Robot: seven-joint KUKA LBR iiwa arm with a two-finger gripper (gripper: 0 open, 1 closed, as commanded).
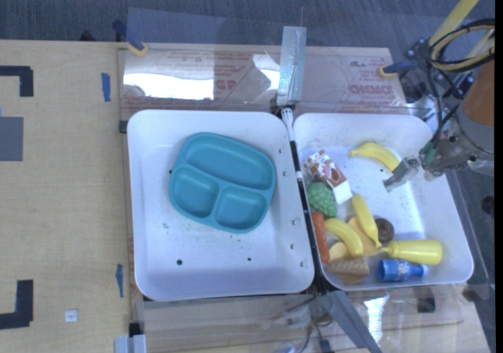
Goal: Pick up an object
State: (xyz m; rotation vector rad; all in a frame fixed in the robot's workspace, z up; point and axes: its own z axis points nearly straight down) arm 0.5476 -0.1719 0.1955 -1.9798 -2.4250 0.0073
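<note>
At the far left, a light wooden bench top (55, 210) is seen, marked with black corner shapes and short strips of blue tape (105, 86). Next to it, the left bin (157, 265) is found, white and shallow, speckled with a few dark spots. A teal divided plate (222, 181) with three compartments lies in it, set slightly toward the upper middle and turned at a slant. Behind both bins, a clear plastic sheet (181, 76) is laid flat, and a grey metal bar (291, 64) stands above the seam where the bins meet.

The right bin (456, 226) holds all the small objects. Along its left wall, a small printed packet (325, 170) is seen, with a green bumpy vegetable (321, 200) just below it and an orange carrot (319, 235) below that. Two yellow bananas (354, 226) lie together near the middle, beside a small brown round piece (383, 229). A tan bread-like item (350, 266) rests at the lower edge, with a blue can (401, 270) and a yellow squash-shaped piece (412, 250) to its right. A single banana (376, 155) lies apart in the upper part of the bin.

At the right, the gripper (399, 174) is seen over the upper right area of this bin, just beside the single banana. Nothing is seen between its fingers; whether they are spread or closed cannot be told.
</note>
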